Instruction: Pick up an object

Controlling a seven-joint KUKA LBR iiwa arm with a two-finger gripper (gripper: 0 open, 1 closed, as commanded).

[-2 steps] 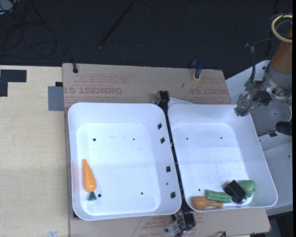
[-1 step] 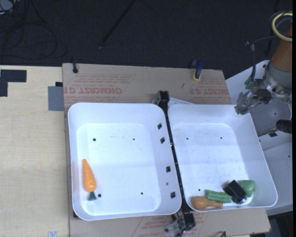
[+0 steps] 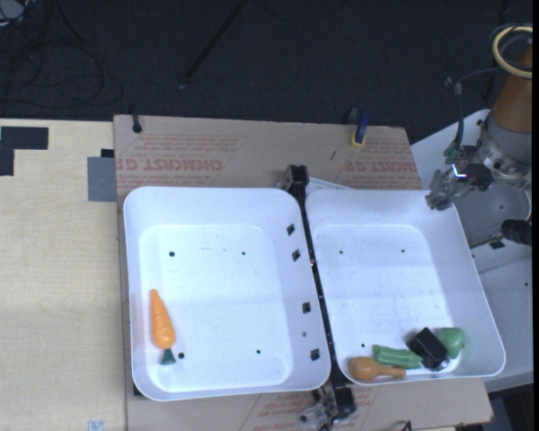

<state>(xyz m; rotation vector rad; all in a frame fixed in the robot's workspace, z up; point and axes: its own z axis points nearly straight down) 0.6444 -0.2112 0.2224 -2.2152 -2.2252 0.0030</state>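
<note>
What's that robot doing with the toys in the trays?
The robot arm is at the upper right, with its gripper above the right bin's far corner, not touching any toy. It is meant to pick something up. A toy carrot lies in the left bin. A green toy, a black block and an orange toy sit in the right bin's near corner.

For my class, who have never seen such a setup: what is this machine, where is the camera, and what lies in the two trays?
One camera looks down at a slant on a bench. A grey robot arm reaches in from the right; its pincer hangs above the right bin's far corner. The left bin holds a toy carrot. Near the right bin's front edge lie a green vegetable, a black block, a round green piece and an orange-brown piece. Nothing shows between the pincer's fingers.
</note>
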